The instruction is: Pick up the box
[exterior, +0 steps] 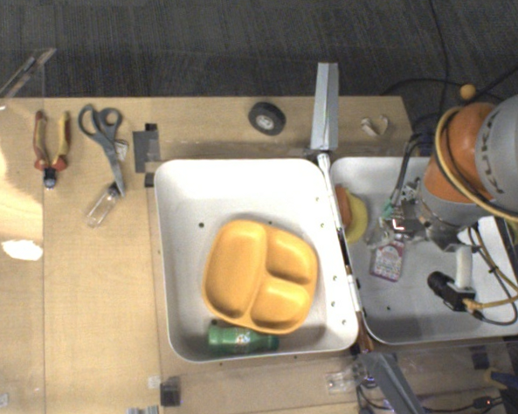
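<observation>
The box (pixel 387 262) is a small pale pink and white packet lying in the right bin (pixel 406 324), near its left side. My gripper (pixel 398 223) hangs from the grey arm with the orange band, right over the box's far end. The gripper's tip meets the box's upper edge in the view, and I cannot make out whether the two touch.
A yellow and orange fruit-like item (pixel 351 214) rests against the right bin's left wall, just left of the gripper. The left bin (pixel 179 189) holds a yellow divided plate (pixel 260 274) and a green bottle (pixel 239 338). Scissors (pixel 106 137), pliers (pixel 49 144) and a tape roll (pixel 267 117) lie on the bench behind.
</observation>
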`<state>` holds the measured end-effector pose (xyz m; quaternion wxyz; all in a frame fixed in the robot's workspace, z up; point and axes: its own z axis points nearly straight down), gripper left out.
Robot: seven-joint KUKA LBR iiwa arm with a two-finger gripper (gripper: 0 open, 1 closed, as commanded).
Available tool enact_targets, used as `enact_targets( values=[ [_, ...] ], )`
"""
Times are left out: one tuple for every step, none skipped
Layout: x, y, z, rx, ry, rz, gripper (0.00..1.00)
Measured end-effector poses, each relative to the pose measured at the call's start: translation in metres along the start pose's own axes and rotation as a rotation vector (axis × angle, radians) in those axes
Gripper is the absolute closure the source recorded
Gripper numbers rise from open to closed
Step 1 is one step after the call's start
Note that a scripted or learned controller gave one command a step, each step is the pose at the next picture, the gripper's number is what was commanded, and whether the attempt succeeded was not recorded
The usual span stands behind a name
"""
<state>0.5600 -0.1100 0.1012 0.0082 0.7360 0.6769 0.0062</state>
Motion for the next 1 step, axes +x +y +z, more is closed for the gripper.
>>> enact_targets(
  values=[
    [0.0253,-0.0102,-0.1106,0.013,0.002,-0.035,1.0]
  ],
)
